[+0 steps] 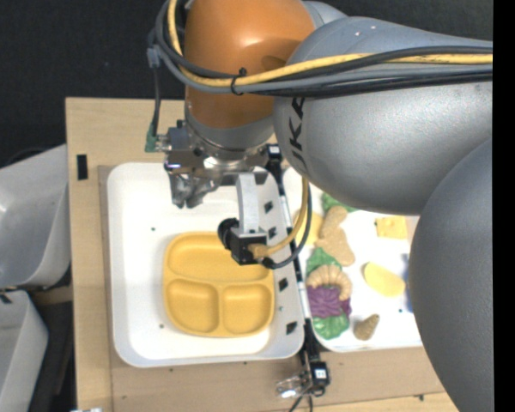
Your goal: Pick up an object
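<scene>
Where the bench (89, 273) (pale wood) ends, dark surroundings (69, 33) show.

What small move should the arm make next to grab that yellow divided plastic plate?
Probably slide the gripper slightly toward the bench's near side. It hangs over bare floor of the white left bin, just beyond the far rim of the yellow three-compartment plastic plate, so descending straight would likely miss.
</scene>
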### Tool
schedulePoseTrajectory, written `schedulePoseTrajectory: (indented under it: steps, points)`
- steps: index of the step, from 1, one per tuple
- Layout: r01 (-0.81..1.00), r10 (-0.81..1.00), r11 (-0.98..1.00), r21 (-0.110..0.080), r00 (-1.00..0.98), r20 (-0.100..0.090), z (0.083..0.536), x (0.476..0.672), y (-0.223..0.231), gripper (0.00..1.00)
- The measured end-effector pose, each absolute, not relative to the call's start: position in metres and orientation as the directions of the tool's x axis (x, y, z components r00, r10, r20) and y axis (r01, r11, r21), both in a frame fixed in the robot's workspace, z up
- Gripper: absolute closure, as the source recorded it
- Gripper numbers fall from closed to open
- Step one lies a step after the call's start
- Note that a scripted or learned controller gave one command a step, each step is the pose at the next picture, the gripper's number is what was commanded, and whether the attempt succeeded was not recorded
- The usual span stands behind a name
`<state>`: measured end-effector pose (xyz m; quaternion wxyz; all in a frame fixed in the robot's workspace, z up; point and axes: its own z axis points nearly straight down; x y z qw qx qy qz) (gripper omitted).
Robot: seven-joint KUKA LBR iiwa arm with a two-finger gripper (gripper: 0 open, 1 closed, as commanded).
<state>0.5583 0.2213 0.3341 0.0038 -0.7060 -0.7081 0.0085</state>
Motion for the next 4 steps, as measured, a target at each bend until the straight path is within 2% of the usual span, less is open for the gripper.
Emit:
schedulePoseTrajectory:
  steps: [1, 2, 3, 4]
  points:
    - [1.000, 1.000, 0.000, -0.016, 0.000, -0.006, 0.134, 0.521, 0.220, 1.00]
    - [1.000, 1.000, -0.002, 0.005, 0.002, 0.001, 0.218, 0.527, 0.193, 1.00]
    - [1.000, 1.000, 0.006, 0.003, -0.006, 0.003, 0.265, 0.508, 0.224, 1.00]
    - [1.000, 1.000, -0.004, -0.017, 0.004, -0.008, 0.114, 0.486, 0.181, 1.00]
